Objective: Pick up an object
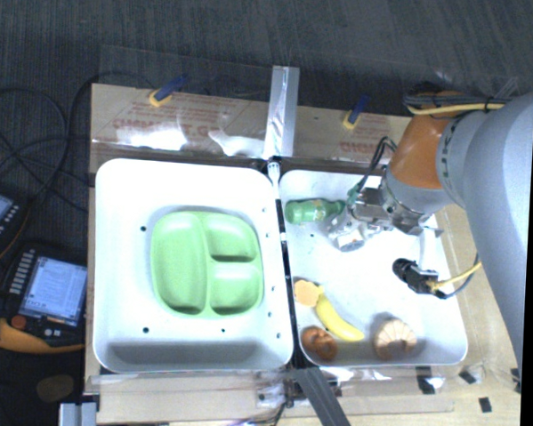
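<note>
My gripper (347, 231) hangs low in the upper part of the right bin (447, 346), just right of a green bottle (313, 210) that lies on its side against the bin's top left wall. Nothing shows between the fingers. Near the bin's front lie a yellow banana (337, 318), an orange slice-like piece (306, 293), a brown round fruit (318, 342) and a tan pastry-like object (394, 335).
The left bin (118, 333) holds a green divided plate (209, 261). A black cable connector (413, 273) dangles from the arm over the right bin. Taped cardboard lies behind the bins, and handheld devices with cables sit off the bench at left.
</note>
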Controlling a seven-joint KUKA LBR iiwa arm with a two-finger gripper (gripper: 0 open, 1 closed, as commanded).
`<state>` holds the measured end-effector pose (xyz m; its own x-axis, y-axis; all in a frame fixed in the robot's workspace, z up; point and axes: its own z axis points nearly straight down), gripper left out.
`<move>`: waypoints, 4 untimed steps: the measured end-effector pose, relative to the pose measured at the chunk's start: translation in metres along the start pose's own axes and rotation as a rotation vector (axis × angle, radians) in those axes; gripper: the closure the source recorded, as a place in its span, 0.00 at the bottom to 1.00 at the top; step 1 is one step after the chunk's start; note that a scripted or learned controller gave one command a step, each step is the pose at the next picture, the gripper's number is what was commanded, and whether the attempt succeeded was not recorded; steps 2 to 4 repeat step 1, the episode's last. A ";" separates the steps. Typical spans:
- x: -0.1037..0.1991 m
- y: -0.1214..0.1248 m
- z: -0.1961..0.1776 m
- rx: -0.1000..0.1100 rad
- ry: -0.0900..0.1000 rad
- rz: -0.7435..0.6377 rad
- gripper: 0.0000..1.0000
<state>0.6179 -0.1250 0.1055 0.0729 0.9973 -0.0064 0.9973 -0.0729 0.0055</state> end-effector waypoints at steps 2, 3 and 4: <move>0.079 0.019 -0.126 0.012 0.002 0.118 1.00; 0.079 0.019 -0.126 0.012 0.002 0.118 1.00; 0.079 0.019 -0.126 0.012 0.002 0.118 1.00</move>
